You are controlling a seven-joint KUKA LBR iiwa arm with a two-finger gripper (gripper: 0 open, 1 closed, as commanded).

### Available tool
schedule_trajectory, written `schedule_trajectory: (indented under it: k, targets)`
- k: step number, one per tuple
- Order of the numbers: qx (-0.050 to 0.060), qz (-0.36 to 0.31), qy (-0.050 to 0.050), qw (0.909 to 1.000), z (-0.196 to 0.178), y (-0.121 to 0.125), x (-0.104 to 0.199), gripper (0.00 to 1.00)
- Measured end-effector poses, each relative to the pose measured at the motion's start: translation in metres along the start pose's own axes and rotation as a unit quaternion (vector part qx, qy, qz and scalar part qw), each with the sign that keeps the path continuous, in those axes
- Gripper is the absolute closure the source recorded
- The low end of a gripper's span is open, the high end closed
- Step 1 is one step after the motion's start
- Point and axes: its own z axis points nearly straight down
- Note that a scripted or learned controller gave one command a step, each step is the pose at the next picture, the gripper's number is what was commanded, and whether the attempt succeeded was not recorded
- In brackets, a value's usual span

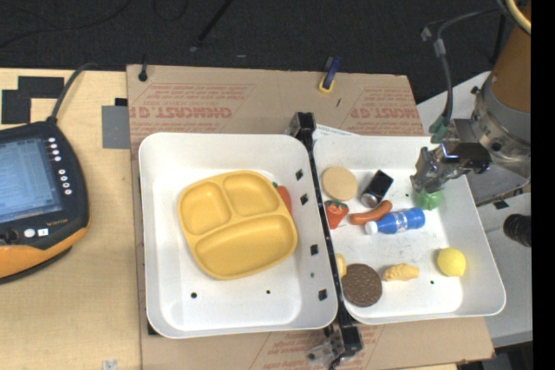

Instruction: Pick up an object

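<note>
Bins: two shallow white ones side by side, the left bin (165,273) and the right bin (486,290), meeting at a black divider.
Right bin, near edge: one brown round cookie (362,284) in the near left corner, one small tan pastry piece (401,273) just beside it, one yellow ball (451,262) toward the right edge.
Right bin, middle: one blue-and-white bottle (395,222) lying on its side, one orange sausage (369,213) touching it, one red-orange piece (336,211) against the left wall.
Right bin, far part: one tan round disc (339,184), one small black block (377,185) tilted beside it, one green object (430,198) (partly hidden under the gripper).
Left bin: one yellow divided plate (238,223) with three compartments, at the centre; one orange sliver (284,197) at its far right rim.
Gripper (427,183): over the right bin's far right part, above the green object; I cannot tell how the fingers stand.
Bench, left edge: one pendant with screen (30,195).
</note>
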Motion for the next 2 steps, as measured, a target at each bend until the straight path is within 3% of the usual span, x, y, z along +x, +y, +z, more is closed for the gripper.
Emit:
schedule_trajectory:
  k: [1,2]
  targets:
    - [-0.004,-0.003,0.001,1.0000,-0.089,-0.019,0.036,1.00]
    - [0.002,-0.003,0.001,1.0000,-0.077,-0.019,0.097,1.00]
